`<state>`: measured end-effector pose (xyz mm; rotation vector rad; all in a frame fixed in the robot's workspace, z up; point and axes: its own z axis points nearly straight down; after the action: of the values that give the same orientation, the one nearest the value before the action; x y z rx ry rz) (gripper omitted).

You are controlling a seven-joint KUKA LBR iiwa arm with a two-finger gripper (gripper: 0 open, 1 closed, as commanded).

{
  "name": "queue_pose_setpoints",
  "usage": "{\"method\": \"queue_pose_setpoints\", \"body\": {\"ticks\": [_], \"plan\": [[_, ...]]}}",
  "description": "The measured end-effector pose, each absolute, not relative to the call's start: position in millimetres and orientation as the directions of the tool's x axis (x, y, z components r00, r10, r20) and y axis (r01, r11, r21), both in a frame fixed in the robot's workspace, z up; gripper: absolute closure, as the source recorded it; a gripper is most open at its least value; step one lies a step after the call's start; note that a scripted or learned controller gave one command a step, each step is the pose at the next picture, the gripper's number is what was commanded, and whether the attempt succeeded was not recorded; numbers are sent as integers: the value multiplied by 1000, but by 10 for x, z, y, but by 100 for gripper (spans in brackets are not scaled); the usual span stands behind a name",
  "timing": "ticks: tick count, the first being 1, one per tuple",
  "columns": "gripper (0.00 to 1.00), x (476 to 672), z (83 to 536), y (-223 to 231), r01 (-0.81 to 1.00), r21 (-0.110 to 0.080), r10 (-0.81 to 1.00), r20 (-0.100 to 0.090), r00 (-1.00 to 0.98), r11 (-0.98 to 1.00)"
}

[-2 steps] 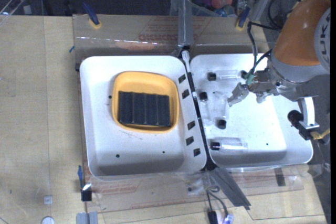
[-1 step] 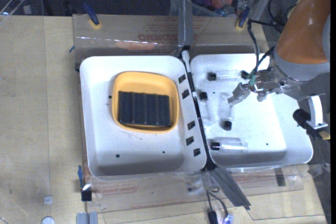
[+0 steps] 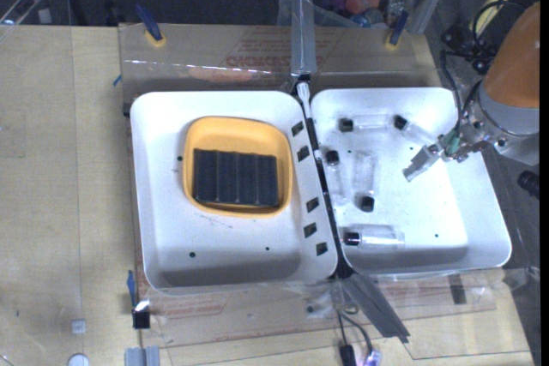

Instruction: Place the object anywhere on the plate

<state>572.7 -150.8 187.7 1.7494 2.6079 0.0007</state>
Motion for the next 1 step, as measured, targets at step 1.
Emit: {"method": "queue_pose_setpoints", "body": {"ticks": [1], "plan": [[0, 5662, 2105, -1375, 851, 3, 851, -3, -525, 525]]}}
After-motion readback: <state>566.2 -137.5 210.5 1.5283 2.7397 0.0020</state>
